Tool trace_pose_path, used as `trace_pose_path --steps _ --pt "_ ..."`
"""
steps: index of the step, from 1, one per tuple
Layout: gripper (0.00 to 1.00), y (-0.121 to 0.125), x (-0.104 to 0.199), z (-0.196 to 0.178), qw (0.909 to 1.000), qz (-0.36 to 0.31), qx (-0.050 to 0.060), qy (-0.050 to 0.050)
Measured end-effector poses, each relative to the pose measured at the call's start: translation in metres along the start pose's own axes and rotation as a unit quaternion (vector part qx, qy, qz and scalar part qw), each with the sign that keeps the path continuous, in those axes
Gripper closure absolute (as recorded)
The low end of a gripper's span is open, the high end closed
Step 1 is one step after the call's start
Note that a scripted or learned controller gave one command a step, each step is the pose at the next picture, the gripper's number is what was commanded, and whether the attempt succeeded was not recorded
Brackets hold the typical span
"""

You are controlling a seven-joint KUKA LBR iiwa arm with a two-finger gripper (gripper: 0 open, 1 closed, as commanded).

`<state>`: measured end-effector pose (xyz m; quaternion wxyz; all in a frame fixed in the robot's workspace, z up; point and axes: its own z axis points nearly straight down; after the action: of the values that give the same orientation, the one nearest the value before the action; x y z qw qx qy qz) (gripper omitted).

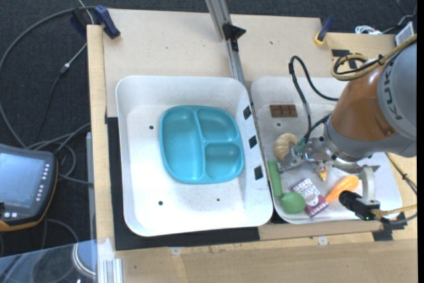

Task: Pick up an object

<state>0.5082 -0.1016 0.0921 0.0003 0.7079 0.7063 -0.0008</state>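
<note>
While several small objects lie in the right bin (392, 190), a beige rounded piece (286, 144) sits nearest the pincer (306, 157), just beside it. Pincer state: cannot tell. Green ball (292, 201), pink packet (309, 193) and orange piece (340, 186) crowd close. Advice: descend squarely over one item, clear of neighbours. Left bin holds a blue tray (201, 144).

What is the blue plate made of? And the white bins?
The blue plate looks like smooth plastic: one even colour, rounded moulded compartments, a soft sheen. The white bins also seem plastic, with thin rounded rims and a matte, slightly speckled surface. I can't be certain from looks alone.
</note>
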Motion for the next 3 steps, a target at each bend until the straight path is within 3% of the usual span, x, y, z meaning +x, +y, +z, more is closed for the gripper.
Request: trace_pose_path --steps 1,3 --pt "1.00 0.000 0.000 -0.011 1.0000 0.000 -0.002 0.000" --pt "1.00 0.003 -0.006 -0.116 1.0000 -0.002 -0.004 0.000"
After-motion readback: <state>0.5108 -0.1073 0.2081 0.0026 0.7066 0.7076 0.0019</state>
